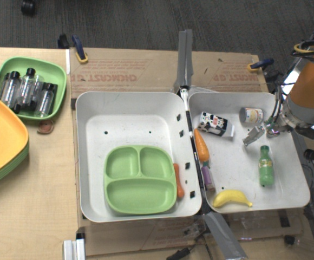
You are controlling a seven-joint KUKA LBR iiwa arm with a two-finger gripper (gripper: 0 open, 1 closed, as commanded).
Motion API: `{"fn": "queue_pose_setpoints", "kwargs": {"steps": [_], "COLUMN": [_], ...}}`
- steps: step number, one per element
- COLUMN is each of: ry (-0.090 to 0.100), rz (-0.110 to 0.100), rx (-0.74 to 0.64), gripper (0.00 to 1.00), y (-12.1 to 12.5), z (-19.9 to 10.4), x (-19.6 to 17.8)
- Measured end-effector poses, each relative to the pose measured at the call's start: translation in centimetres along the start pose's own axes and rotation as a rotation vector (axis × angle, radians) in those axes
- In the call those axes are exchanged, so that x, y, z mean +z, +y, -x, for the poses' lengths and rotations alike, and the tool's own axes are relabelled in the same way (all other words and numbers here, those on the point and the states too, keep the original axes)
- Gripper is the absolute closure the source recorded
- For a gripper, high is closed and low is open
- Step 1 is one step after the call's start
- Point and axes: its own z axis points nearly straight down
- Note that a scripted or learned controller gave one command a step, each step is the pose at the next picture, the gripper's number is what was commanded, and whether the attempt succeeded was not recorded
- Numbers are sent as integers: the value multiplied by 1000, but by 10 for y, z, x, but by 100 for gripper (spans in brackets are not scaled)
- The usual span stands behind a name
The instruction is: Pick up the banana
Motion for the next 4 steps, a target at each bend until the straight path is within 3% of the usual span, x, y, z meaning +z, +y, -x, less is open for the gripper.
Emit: {"fn": "queue_pose_setpoints", "kwargs": {"steps": [1, 2, 3, 4], "ry": [-6, -8, -6, -7], "rz": [3, 2, 0, 1], "rx": [145, 654, 257, 260], "gripper": [0, 0, 0, 100], "y": [46, 69, 38, 38], "z": [8, 7, -6, -5], "x": [-2, -39, -3, -13]}}
